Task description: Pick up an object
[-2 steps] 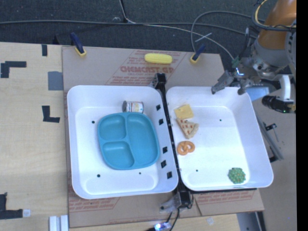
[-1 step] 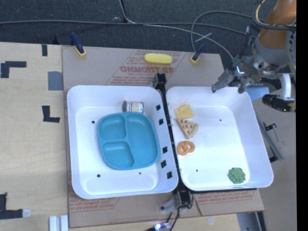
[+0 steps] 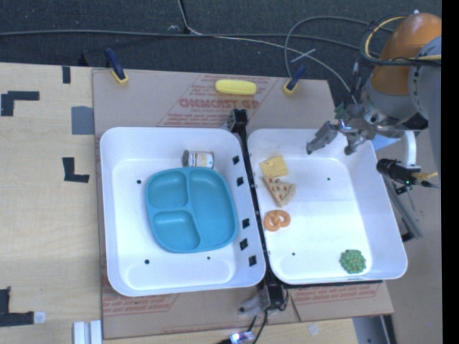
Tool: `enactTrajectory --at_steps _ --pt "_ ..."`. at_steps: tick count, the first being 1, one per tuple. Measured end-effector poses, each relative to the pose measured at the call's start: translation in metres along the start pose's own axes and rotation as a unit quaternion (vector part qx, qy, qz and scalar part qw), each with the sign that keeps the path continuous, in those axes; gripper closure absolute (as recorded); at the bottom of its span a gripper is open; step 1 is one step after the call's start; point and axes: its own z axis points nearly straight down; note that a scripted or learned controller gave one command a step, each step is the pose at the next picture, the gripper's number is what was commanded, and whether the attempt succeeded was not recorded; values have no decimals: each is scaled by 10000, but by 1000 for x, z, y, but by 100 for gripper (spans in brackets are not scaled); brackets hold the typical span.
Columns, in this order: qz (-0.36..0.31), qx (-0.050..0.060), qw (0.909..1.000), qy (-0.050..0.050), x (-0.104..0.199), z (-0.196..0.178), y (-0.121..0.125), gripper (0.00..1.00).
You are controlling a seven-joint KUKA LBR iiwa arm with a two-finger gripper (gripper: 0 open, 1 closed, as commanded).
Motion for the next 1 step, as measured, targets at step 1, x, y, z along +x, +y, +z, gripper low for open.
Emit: enactTrajectory --at_steps 1 --pt "-9 -13 10000 -2 3 61 7 0"
